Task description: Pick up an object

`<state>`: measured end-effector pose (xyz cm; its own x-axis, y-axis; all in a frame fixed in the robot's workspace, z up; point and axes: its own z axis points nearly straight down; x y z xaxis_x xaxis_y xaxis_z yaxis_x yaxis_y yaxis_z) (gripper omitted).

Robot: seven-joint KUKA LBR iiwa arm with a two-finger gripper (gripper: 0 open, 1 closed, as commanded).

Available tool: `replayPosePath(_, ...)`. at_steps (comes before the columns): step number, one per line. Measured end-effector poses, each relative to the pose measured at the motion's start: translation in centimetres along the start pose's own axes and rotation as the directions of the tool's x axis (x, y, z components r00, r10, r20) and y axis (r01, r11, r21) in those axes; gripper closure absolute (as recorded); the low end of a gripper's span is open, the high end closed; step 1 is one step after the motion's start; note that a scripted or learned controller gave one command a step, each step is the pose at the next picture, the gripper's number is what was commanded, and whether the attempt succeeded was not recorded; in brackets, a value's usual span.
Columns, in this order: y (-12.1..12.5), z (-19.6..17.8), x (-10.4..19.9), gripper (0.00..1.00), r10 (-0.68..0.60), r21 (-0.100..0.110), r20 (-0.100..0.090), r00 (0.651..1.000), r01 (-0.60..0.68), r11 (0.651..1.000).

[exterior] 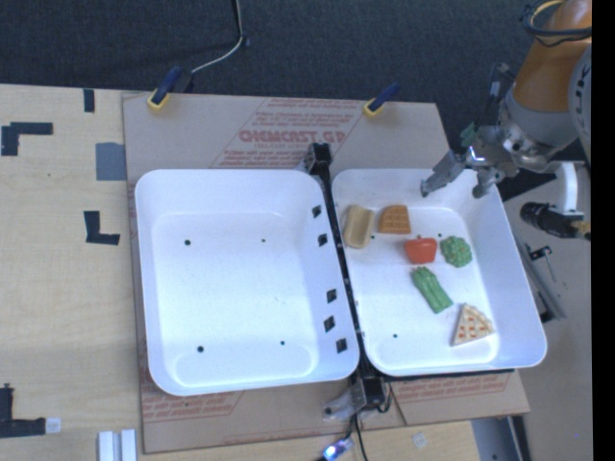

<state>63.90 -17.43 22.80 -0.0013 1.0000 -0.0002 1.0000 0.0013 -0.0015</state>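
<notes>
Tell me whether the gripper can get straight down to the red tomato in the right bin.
Probably yes. The gripper hangs open above the bin's far rim, and the tomato lies uncovered, though the broccoli sits close beside it.

Right bin holds tan bread, waffle, tomato, broccoli, cucumber, pizza slice

Grey arm with orange band, metal end effector with 2 fingers.

Bins look smooth, glossy white plastic; board beneath is matt cardboard; bench pale wood.
</notes>
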Motion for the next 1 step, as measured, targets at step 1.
replayPosePath(1,3.13,-6.67,-1.06,0.0,-0.002,-0.009,0.003,1.0,0.002,1.0)
